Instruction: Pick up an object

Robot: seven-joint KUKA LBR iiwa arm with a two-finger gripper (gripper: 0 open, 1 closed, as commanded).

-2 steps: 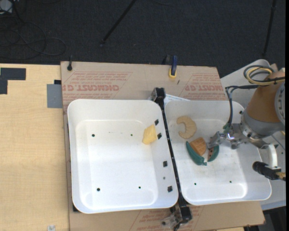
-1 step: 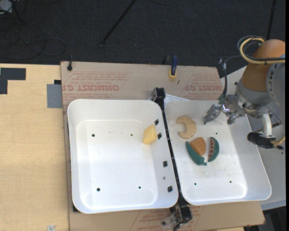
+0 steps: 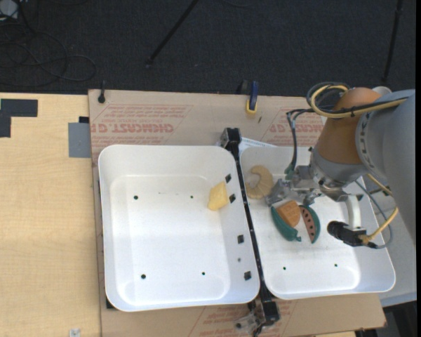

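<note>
The likeliest pick is the orange piece (image 3: pixel 289 213), which lies in the upper half of the right bin (image 3: pixel 337 279) with the gripper (image 3: pixel 284 194) just above it in the view. It is low over the bin floor, but contact cannot be made out. Whether the gripper is open or closed I cannot tell - its tip is a tangle of grey metal from this angle - and nothing can be seen held in it.

The orange piece is crowded. A teal crescent (image 3: pixel 282 228) curls under it and seems to touch it. A melon slice (image 3: pixel 311 225) stands just beside it on the right, and a tan ring (image 3: pixel 261 181) lies near on the left, close to the wall between the bins. A yellow lump (image 3: pixel 217 197) sits apart in the left bin (image 3: pixel 161 258), against that same wall.

The risk lies in that crowding. A closing grip could catch the crescent's edge along with the orange piece, or pinch only a rim, and the thing would slip out on the lift. A descent slightly off centre could land on top of the orange piece and push it sideways into the slice, scattering the cluster. The ring is flat and low - hard to get under if the gripper drifts that way. The arm (image 3: pixel 344 135) also hides much of the bin's upper right, so anything lying there cannot be judged.
</note>
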